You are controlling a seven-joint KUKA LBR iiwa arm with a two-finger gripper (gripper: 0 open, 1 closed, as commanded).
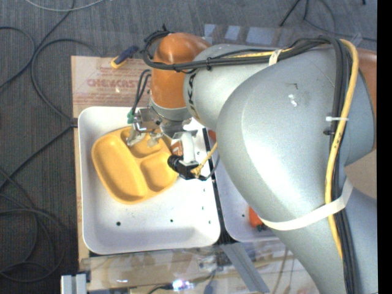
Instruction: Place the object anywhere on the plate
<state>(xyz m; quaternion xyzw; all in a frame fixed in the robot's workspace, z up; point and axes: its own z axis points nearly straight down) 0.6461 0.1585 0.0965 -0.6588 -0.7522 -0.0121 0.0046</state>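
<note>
Two white bins (147, 234) sit side by side on the bench; one yellow plate (125, 170), divided into compartments, lies in the left bin; one small orange thing (253, 216) shows in the right bin; one grey arm (288, 121) reaches over both; several dark cables (37, 78) cross the floor.

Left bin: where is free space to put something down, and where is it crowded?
Free floor in the left bin lies along its lower wall, below the yellow plate, from the lower left corner to the lower right. It is crowded at the upper right, where the gripper hangs over the plate's upper edge.
</note>
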